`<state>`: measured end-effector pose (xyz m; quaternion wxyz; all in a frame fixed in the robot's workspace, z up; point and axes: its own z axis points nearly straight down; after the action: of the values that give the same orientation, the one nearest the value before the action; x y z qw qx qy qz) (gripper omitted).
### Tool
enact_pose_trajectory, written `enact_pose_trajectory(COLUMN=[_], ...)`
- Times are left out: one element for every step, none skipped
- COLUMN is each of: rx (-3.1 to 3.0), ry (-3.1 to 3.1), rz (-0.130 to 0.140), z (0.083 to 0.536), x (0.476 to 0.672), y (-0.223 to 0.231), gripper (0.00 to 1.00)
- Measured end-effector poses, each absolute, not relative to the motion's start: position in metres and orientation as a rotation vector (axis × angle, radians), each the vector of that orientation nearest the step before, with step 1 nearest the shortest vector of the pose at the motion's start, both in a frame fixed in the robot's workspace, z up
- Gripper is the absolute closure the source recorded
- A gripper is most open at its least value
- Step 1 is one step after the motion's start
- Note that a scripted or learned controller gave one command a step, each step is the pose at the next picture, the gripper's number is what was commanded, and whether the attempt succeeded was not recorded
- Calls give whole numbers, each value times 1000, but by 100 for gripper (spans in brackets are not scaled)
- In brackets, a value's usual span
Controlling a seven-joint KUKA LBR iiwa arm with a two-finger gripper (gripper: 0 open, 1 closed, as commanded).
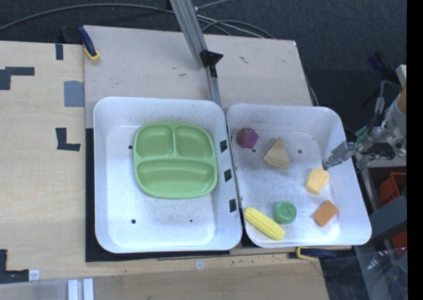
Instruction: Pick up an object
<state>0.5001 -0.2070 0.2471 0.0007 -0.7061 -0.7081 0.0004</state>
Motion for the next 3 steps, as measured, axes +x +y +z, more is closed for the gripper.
enact_pose_trajectory(rx=[-2218, -2215, -2215], ry=[-2223, -2220, -2217], rz=[1, 5, 7], z=[247, 201, 141], x=[500, 502, 497], y=[-207, -199, -206], gripper=[0, 0, 0])
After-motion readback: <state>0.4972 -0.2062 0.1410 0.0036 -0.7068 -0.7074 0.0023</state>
